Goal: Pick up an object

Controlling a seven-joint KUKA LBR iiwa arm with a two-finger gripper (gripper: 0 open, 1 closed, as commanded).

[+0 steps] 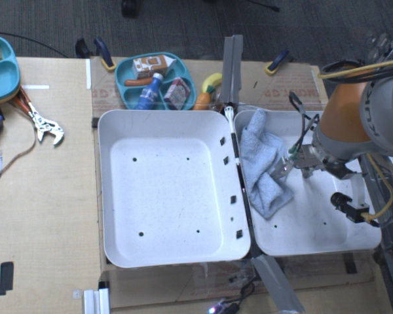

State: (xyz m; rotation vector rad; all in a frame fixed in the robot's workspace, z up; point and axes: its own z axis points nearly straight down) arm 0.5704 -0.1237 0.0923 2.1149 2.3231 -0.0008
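**Pincer low over the cloth in the right bin**

The grey arm (373, 120) reaches in from three o'clock, its orange band (344, 116) above the wrist. The pincer (287, 164) sits at the right edge of a crumpled pale blue cloth (262, 165), touching or just above it; whether it is apart or together cannot be told. The cloth lies along the nine o'clock side of the right bin (314, 234). The left bin (170, 188) sits beside it. At twelve o'clock on the worktop (46, 214) stands a teal tray (124, 77) with small items. A wrench (46, 128) lies at nine o'clock.
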